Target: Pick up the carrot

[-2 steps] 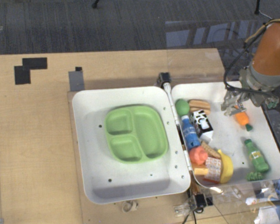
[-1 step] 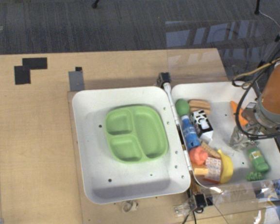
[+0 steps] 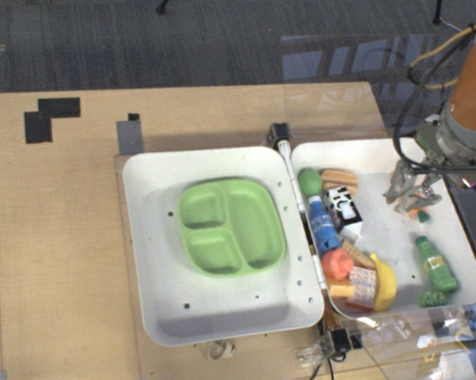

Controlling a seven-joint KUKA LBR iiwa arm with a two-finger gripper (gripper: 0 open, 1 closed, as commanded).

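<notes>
The carrot (image 3: pixel 426 201) is a small orange piece with a green end, lying in the upper right part of the right bin (image 3: pixel 465 231). My gripper (image 3: pixel 412 191) hangs right over it at the end of the grey arm, whose orange band is at the frame's right edge. The gripper's metal parts cover part of the carrot, and I cannot make out whether it is touching the carrot.
The left bin (image 3: pixel 161 299) holds a green divided plate (image 3: pixel 229 227). Along the right bin's left side lie a green ball (image 3: pixel 309 181), a bread roll (image 3: pixel 339 176), a blue bottle (image 3: pixel 322 227), a pink fruit (image 3: pixel 337 263) and a banana (image 3: pixel 385 284). A green bottle (image 3: pixel 435 267) lies near the right wall.
</notes>
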